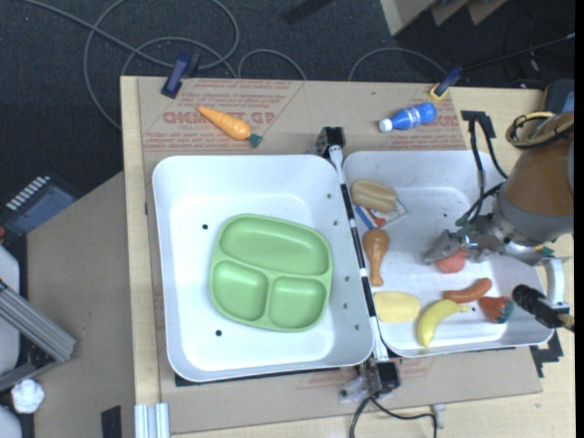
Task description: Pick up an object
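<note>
Grey arm (pixel 538 194) reaches leftward, low in the right bin (pixel 411 167); gripper (pixel 444 249) state indeterminate, directly above the red tomato (pixel 452 263).

The tool (pixel 444 247) sits low in the right bin (pixel 415 167), touching a red toy (pixel 452 264).

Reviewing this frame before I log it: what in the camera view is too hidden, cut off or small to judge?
- Gripper: whether its fingers grip the red object is unclear; they blur together over it.
- Red object: the gripper covers part of it, so its identity is uncertain.
- Arm: cut off by the right edge.
- Blue-red item: mostly hidden under the bread roll at the bin divider.
- Dark red piece: too small to name.
</note>
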`<action>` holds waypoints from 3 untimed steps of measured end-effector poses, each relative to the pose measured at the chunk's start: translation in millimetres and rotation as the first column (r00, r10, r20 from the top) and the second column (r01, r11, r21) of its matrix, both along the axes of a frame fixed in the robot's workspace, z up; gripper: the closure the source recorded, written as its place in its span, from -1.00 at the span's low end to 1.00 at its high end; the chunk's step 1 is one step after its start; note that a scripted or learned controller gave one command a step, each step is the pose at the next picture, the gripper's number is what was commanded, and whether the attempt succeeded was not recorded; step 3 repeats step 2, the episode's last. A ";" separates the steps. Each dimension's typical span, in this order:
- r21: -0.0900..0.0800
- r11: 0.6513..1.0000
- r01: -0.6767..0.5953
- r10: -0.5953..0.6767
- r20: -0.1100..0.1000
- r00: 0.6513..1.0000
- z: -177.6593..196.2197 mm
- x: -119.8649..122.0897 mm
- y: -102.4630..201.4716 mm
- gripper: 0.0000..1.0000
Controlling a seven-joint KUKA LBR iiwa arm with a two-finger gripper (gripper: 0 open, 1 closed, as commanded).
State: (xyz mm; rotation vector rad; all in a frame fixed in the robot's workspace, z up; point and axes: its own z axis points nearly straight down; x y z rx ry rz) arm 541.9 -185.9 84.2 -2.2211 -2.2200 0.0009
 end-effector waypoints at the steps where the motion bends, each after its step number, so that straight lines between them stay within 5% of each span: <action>1: -0.002 1.000 0.000 0.000 0.007 1.000 12.1 2.1 -0.4 1.00; 2: 0.000 1.000 -0.002 0.002 0.005 1.000 60.5 103.8 70.9 1.00; 3: 0.000 1.000 -0.002 0.002 0.005 1.000 60.5 103.8 70.9 1.00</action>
